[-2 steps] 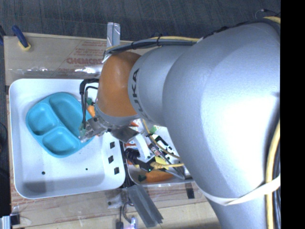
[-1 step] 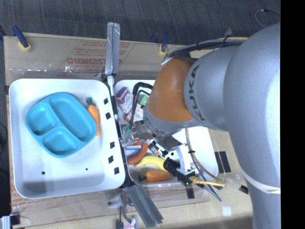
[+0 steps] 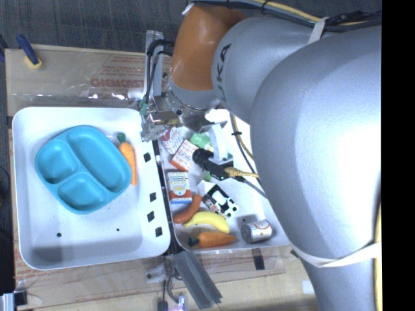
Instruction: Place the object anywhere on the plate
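A blue divided plate (image 3: 83,167) lies in the left white bin (image 3: 78,245). An orange carrot (image 3: 128,159) with a green top rests along the plate's right rim, between the plate and the bin wall. My gripper (image 3: 150,123) hangs over the divider between the two bins, just above and to the right of the carrot's green end. Nothing shows held in it. The grey arm with its orange band (image 3: 194,50) hides the upper part of the right bin.
The right bin (image 3: 224,246) holds several items: a red and white packet (image 3: 183,153), a small box (image 3: 178,183), a banana (image 3: 206,221), an orange vegetable (image 3: 214,240), a metal can (image 3: 256,230) and a green item (image 3: 201,138). A black cable connector (image 3: 211,164) juts over them.
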Controlling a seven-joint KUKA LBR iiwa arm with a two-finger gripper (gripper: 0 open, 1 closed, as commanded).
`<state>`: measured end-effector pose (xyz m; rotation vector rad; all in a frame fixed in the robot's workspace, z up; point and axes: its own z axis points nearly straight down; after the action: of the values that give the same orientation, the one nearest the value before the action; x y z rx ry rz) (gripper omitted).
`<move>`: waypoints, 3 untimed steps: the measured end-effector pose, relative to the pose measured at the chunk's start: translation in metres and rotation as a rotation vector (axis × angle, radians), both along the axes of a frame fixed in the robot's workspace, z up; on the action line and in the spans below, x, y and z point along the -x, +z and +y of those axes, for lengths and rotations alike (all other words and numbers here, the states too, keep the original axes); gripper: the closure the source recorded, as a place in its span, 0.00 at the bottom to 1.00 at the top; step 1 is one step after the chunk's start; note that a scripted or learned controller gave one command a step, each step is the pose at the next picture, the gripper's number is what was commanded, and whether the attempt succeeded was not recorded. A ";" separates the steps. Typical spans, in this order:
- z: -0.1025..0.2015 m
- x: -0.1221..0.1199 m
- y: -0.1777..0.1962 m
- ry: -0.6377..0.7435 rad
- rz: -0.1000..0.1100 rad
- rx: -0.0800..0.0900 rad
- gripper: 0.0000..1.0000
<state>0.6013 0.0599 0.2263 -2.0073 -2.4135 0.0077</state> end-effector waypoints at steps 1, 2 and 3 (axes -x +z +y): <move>0.056 0.045 -0.060 -0.089 0.005 0.001 1.00; 0.036 0.125 -0.014 -0.444 0.003 0.003 1.00; 0.086 0.126 -0.047 -0.665 0.006 0.006 1.00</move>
<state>0.4753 0.1462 0.1795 -2.6834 -1.6251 0.0197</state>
